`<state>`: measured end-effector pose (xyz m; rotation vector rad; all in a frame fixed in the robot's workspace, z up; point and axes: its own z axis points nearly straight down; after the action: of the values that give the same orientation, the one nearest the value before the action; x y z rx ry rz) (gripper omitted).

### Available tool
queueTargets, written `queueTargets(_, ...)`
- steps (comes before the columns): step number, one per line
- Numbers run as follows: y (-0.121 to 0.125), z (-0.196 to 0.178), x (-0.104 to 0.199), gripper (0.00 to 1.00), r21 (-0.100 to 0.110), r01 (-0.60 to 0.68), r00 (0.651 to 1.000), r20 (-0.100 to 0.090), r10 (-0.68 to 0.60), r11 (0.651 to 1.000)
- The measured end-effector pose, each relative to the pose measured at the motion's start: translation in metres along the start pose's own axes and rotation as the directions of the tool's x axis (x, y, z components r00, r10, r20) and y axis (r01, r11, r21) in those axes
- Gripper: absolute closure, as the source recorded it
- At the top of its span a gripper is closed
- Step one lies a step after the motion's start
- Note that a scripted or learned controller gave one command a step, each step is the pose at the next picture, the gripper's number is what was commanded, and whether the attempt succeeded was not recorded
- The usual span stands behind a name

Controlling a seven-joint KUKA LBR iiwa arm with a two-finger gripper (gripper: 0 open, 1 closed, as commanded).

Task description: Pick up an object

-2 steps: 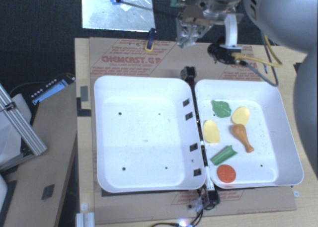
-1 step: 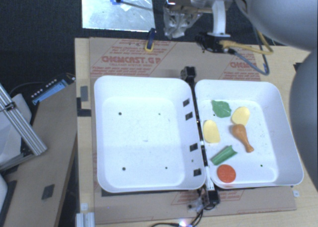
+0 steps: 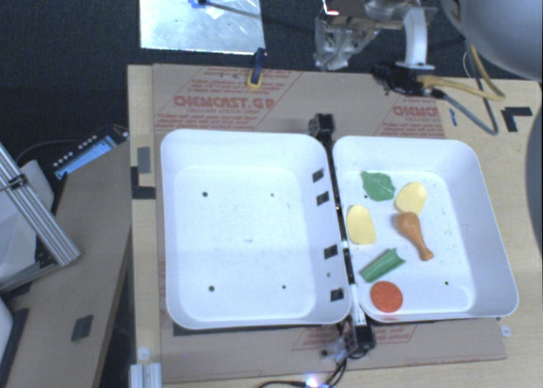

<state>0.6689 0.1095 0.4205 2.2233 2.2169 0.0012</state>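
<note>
Six toys lie in the right bin [image 3: 488,208]: two yellow pieces [image 3: 361,225] [image 3: 411,198], one green leaf [image 3: 377,184], one orange drumstick [image 3: 413,234], one green pod [image 3: 380,264], one red disc [image 3: 387,295]. Gripper [image 3: 338,48] beyond the far edge.

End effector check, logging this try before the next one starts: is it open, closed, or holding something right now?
End effector: raised above the bench behind the bins; open or closed cannot be told from this angle, and no object is seen in it.
</note>
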Motion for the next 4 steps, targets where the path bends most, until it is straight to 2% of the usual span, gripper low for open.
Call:
queueTargets(1,0.0,0.017,-0.044,1.0,0.001,0.0,1.0,0.001,0.0,1.0)
queueTargets(2,0.0,-0.014,-0.007,1.0,-0.003,0.009,1.0,-0.002,-0.009,1.0)
queueTargets(3,0.0,0.027,-0.046,1.0,0.002,0.002,1.0,0.0,-0.002,1.0)
queueTargets(4,-0.001,-0.006,0.045,1.0,-0.005,0.014,1.0,-0.004,-0.014,1.0)
